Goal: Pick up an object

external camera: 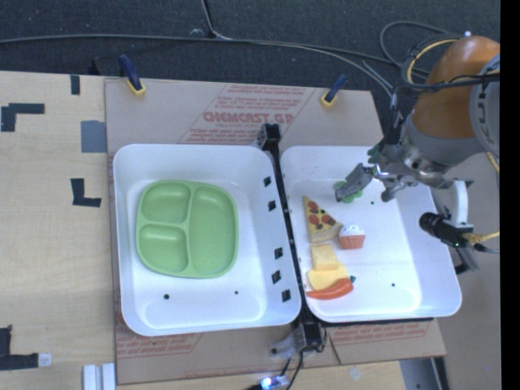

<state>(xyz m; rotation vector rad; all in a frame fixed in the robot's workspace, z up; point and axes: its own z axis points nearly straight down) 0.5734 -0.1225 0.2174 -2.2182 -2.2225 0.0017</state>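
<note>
Centrally in the right bin [422,295] lie a pizza slice [318,218], cupcake [352,236], cheese wedge [325,265] and red pepper [331,292]. Above them the gripper [372,180] hangs with fingers spread, holding nothing. Left bin [130,218] contains a green divided plate [186,228].

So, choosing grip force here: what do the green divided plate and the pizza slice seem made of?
Green divided plate: likely moulded plastic, smooth and matte, uniform colour, soft rounded ridges. Pizza slice: apparently toy plastic or rubber, with flat painted-looking toppings; too small to tell which.

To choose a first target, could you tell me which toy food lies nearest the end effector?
The pizza slice: it lies highest in the right bin, above the cupcake.
</note>
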